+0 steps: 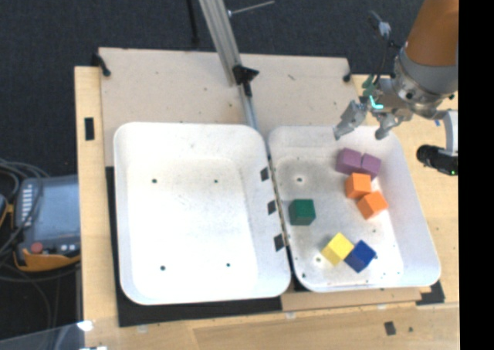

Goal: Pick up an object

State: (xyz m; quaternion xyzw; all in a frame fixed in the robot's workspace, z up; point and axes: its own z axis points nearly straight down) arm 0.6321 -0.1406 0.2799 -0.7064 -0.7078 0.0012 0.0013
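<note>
- Camera view: the gripper (365, 126) hangs above the far edge of the right bin (413, 209), its two grey fingers (349, 120) spread wide apart with nothing between them.
- The arm (434, 28), orange above and grey at the wrist, comes in from the upper right corner.
- Just in front of the gripper, in the far right part of the right bin, lies a purple block (357, 161). It is a little longer than it is wide, and its long axis runs roughly left to right, tipped slightly toward the near right.
- Touching its near side are two orange cubes, the first orange cube (358, 185) and the second orange cube (372, 204), set in a slanting line toward the near right.
- A green cube (302, 212) sits apart from them, near the bin's left wall, its edges nearly square to the bin.
- Near the front of the bin a yellow cube (337, 249) and a blue cube (360, 256) touch each other, both turned corner-on.
- The left bin (139, 147) lies beside the right one, their walls meeting at black clips (272, 207).
- A slanted metal pole (218, 20) rises from the bench (154, 86) between the bins.
- No writing or label can be read on any block or bin.
</note>
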